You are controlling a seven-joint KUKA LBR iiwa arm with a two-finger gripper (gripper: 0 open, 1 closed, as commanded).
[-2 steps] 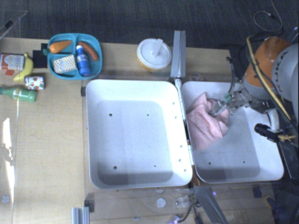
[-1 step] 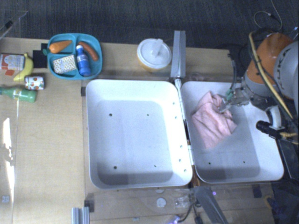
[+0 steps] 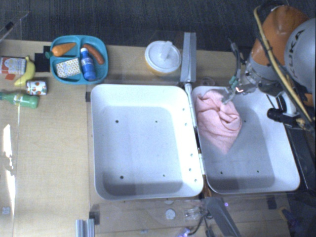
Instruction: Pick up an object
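Note:
A crumpled pink cloth [image 3: 218, 118] lies in the right white bin [image 3: 266, 167], against its left wall and toward the back. My gripper [image 3: 230, 96] hangs over the back of that bin, its tip at the cloth's upper right edge. Whether it touches the cloth is too small to tell. The grey arm with its orange band [image 3: 276, 28] reaches in from the upper right.
The left white bin [image 3: 143, 181] stands beside the right one. Behind the bins are a white lidded cup [image 3: 163, 57] and a blue divided tray [image 3: 79, 59] of toy food. Small toy items [image 3: 22, 80] lie at the far left of the bench.

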